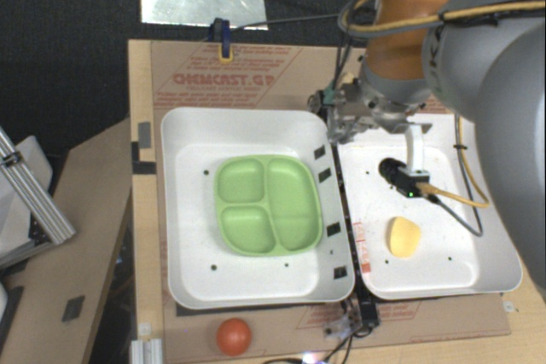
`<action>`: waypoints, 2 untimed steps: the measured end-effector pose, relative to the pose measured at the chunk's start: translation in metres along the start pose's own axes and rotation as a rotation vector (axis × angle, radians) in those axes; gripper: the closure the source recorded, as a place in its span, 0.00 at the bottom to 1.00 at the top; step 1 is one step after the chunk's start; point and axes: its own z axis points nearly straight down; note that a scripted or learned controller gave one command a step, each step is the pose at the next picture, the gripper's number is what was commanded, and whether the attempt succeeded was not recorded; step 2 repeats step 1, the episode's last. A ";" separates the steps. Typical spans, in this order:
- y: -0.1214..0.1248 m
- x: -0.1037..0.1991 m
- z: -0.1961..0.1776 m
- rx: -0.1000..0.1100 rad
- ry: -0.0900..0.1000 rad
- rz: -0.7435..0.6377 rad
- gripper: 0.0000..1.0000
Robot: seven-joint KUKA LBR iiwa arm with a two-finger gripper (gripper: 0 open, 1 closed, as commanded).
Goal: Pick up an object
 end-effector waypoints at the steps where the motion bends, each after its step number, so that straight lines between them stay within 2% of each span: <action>1: 0.013 0.055 -0.011 0.000 0.001 -0.001 1.00; 2: 0.013 0.055 -0.011 0.000 0.001 -0.001 1.00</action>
